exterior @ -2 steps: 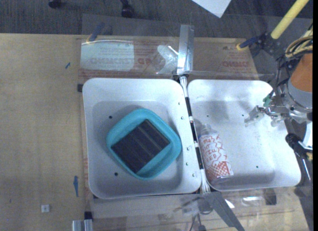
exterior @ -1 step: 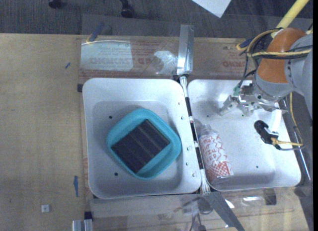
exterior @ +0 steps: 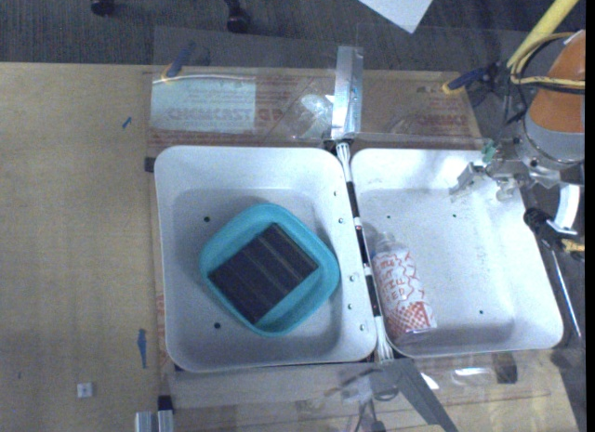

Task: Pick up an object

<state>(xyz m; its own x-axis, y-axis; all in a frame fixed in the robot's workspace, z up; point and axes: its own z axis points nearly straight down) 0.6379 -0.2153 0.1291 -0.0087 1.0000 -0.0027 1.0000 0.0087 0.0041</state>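
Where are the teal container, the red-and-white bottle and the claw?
teal container point(exterior: 321, 268): camera view, its right rim, left bin.
red-and-white bottle point(exterior: 402, 293): camera view, middle of its label, right bin.
claw point(exterior: 483, 175): camera view, its metal tip.

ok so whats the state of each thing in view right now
teal container: lying flat in the left bin, tilted askew, dark slatted top facing up
red and white bottle: on its side in the right bin, against the left wall
arm: above the right bin's far right corner, touching neither object
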